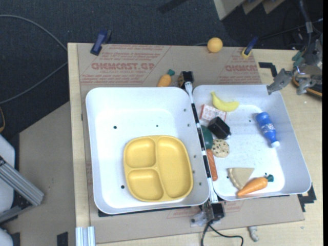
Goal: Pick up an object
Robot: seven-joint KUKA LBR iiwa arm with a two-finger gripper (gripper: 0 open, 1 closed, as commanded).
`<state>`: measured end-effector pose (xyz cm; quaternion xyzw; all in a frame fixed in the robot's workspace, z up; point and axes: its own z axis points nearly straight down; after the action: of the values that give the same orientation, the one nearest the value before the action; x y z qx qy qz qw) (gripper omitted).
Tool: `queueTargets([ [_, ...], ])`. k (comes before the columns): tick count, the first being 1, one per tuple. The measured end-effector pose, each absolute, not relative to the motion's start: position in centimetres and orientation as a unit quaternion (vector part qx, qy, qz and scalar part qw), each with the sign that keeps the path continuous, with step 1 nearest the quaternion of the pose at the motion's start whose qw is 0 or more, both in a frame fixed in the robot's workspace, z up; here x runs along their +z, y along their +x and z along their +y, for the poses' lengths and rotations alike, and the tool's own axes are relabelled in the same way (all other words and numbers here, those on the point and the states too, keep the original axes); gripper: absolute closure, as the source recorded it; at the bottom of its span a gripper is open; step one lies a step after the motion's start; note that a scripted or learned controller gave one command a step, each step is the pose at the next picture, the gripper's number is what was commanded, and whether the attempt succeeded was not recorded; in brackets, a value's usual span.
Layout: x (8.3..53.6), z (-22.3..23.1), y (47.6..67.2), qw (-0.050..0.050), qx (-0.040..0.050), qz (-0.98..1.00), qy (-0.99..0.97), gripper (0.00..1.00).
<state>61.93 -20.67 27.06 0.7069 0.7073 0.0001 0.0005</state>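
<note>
Nearest the camera, a yellow divided plate (158, 167) lies in the left bin (102, 111). At the right edge the claw (302, 76) hangs over the bench (77, 137), outside the right bin (292, 152); I cannot tell how far it is open or if it holds something. In that bin lie a blue bottle (266, 128), a banana (224, 102), a carrot (254, 185) and a cookie (221, 148), all apart from the claw.

A brown board-topped bench (128, 70) stands on dark carpet (46, 14), with a thin cable (36, 27) curving across it.
</note>
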Motion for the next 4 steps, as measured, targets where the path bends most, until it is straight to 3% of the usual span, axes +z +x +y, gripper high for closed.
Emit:
queueTargets([
  [1,22.4,-20.7,63.5,-0.001,-0.0003,0.708,0.707,0.00],
  [2,11.0,-22.1,65.4,-0.003,-0.0008,0.708,0.707,0.00],
  [3,8.5,-21.8,61.7,-0.004,0.0030,0.709,0.706,0.00],
  [4,9.5,-22.1,61.7,0.000,0.0008,0.708,0.706,1.00],
])
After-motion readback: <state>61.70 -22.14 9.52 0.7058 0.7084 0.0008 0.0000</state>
